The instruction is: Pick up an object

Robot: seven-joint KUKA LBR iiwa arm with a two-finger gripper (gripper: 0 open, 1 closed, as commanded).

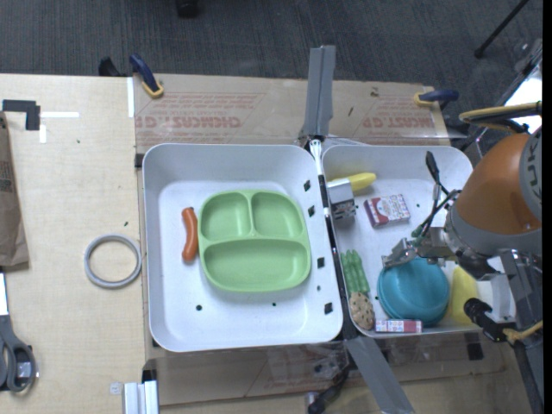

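Observation:
My gripper [409, 251] hangs low in the right bin [390, 152], at the upper left rim of a teal bowl [416, 290]. The grey arm with its orange band [509, 188] covers the bin's right side. A small red and white box [387, 210] lies just above the gripper. A yellow banana-like piece [355, 181] and a small silver block [341, 203] sit near the bin's upper left. Green pea pods [354, 270] and a cookie [362, 310] lie along its left wall. Partly hidden by the arm, a yellow object [464, 293] rests right of the bowl.
The left bin [164, 231] holds a green divided plate [255, 240] and an orange sausage [189, 234]. A flat pink packet [398, 325] lies at the right bin's front edge. On the bench to the left are a grey ring [113, 260] and scissors [15, 365].

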